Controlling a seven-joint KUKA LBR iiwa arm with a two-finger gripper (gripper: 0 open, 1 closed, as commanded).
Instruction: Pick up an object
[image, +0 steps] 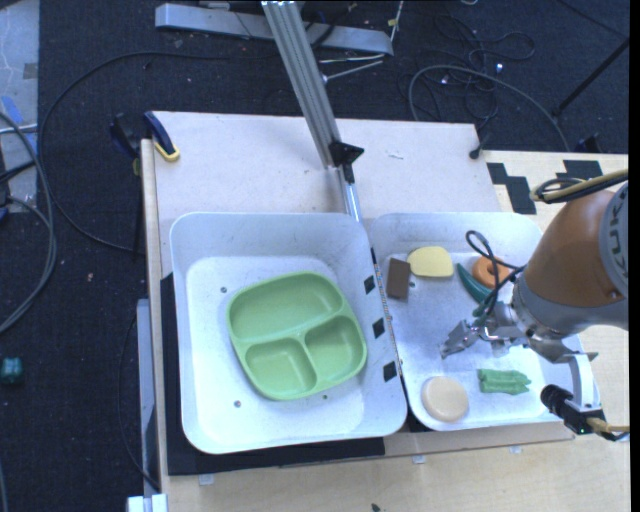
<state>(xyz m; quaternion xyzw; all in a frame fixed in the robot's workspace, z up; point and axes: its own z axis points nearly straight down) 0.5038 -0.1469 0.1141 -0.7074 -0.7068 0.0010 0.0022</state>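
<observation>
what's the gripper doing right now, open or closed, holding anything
Gripper: low in the right bin, over bare floor, with nothing seen between its tips; open or shut cannot be told.

Green 3-compartment tray (297, 335) in left bin (190, 300); black cables (90, 90) on dark floor (60, 400).

The left bin (200, 300) is mostly taken up by a green divided tray (296, 335), leaving only a narrow white margin around it. In the right bin (420, 225), open floor lies at the centre, left of the gripper (462, 340). Around that gap stand a brown block (398, 279) and yellow piece (431, 262) above, a round cream disc (445, 398) and green item (502, 381) below. The arm (575, 265) covers the bin's right side. The worktop (260, 165) above both bins is bare except for a slanted metal pole (310, 85).
</observation>
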